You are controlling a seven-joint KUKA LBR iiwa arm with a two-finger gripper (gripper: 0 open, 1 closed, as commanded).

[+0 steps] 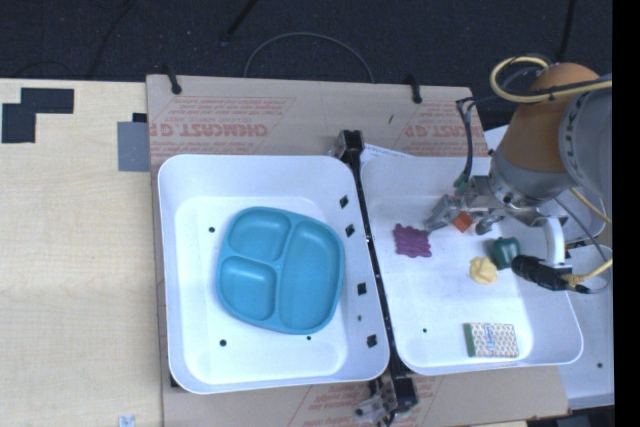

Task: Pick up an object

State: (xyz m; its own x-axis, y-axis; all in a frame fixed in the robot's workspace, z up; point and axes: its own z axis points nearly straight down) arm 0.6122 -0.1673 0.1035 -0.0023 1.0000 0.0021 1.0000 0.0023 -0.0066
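My gripper [462, 215] is low over the back of the right bin [430, 355], its two grey fingers [439, 213] spread open. A small orange-red object [462, 223] lies between them, not clamped. A purple floppy object [411, 241] lies just to the gripper's left. To the front right of the gripper sit a yellow lump [483, 269] and a teal object [503, 250]. Near the bin's front edge lies a flat patterned block [492, 339].
The left bin [185, 205] holds a blue divided plate [279, 268]. A black divider rail [368, 265] runs between the bins. A black piece with cables [542, 273] hangs by the right bin's right wall, under the arm [545, 130].
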